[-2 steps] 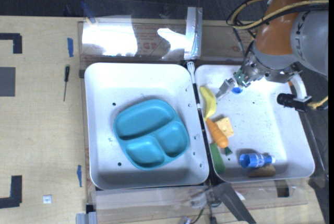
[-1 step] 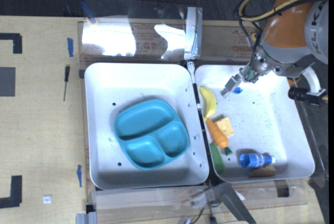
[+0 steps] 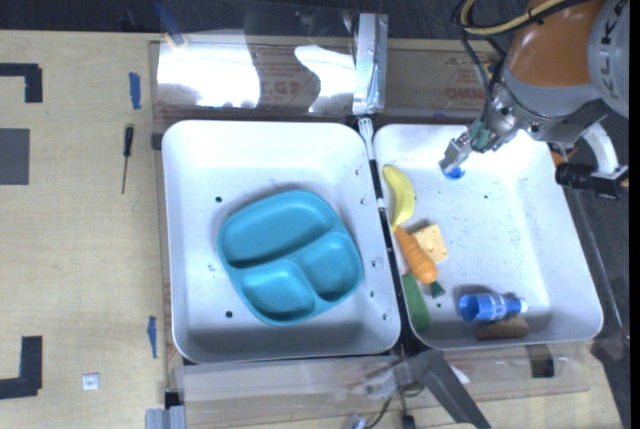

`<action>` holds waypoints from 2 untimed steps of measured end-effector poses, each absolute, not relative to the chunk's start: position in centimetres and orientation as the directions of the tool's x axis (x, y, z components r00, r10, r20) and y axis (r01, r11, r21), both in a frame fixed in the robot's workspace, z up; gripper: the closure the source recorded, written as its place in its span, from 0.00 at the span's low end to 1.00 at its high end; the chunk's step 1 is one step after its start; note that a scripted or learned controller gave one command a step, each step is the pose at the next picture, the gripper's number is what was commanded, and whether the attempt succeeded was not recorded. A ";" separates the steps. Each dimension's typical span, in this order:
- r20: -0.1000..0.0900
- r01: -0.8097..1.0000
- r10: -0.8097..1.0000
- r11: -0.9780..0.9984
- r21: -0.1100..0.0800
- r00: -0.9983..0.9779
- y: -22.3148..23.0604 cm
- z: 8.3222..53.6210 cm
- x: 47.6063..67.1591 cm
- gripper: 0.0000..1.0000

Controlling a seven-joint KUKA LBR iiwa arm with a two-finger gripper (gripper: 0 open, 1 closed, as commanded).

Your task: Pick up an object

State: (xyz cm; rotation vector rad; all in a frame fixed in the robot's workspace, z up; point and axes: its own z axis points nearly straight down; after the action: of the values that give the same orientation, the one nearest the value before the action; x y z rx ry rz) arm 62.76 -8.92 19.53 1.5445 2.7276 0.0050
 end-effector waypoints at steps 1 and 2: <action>-0.004 0.858 0.858 0.514 0.005 -0.514 -8.9 19.5 62.7 0.00; -0.004 0.842 0.842 0.540 0.005 -0.540 -10.2 10.2 57.0 0.00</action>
State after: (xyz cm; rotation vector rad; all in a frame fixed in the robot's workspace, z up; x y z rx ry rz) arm 56.98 -10.19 10.20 1.5037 2.7511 0.0039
